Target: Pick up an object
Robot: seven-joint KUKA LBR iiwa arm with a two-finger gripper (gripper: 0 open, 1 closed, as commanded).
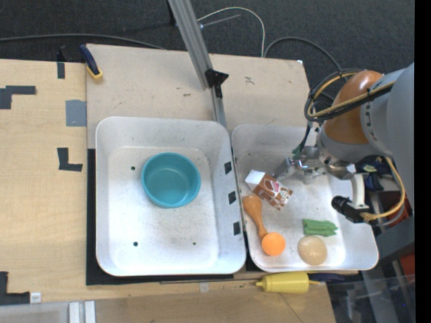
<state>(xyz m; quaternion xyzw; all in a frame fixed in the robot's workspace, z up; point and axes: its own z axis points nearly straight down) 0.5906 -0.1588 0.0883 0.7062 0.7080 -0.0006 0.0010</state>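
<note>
Yellow bottle (285, 283) below right bin (360, 251)

No text, brand, number or sign can be read anywhere here. The small brown-and-white packet (273, 192) in the right bin (360, 254) carries printed patterning, but it is too small and blurred to make out any words. The dark tape marks (66, 159) on the worktop (34, 214) are plain shapes, not letters.
</note>
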